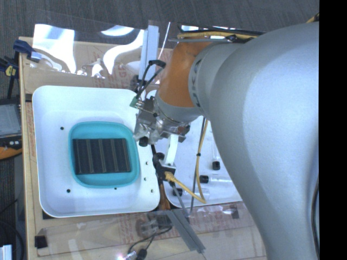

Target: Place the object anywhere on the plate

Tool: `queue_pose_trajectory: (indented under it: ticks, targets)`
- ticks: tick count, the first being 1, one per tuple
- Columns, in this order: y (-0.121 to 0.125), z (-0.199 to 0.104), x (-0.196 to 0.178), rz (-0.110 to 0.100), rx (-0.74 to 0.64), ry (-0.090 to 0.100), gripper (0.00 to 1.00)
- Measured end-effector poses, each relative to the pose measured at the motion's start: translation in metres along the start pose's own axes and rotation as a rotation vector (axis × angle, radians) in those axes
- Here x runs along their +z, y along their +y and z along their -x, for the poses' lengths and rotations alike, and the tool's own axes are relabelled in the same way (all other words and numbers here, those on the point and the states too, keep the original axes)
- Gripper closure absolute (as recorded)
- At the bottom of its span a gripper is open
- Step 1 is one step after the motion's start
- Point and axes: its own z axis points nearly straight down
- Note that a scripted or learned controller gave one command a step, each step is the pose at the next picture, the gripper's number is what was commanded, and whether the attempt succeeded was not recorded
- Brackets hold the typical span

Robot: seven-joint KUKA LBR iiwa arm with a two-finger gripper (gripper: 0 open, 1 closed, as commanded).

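Note:
A teal, rounded-square plate (103, 155) with a dark ribbed centre lies in the middle of the left white bin (49, 107). My gripper (144, 133) hangs over the strip between the two bins, just past the plate's upper right corner and above the left bin's right rim. The grey arm with its orange band (176, 85) reaches in from the right and hides most of the right bin (217, 191). I see no loose object in either bin or at the gripper.
Small dark dots (61, 128) mark the left bin's floor around the plate. Clear plastic sheeting (54, 42) lies behind the bins. A metal bracket (179, 226) sits on the bench in front of them.

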Motion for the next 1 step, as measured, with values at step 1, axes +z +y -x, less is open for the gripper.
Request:
queue_pose_trajectory:
  ticks: [1]
  targets:
    - [0.0002,0.0004,-0.0001,0.000,0.000,0.000,0.00]
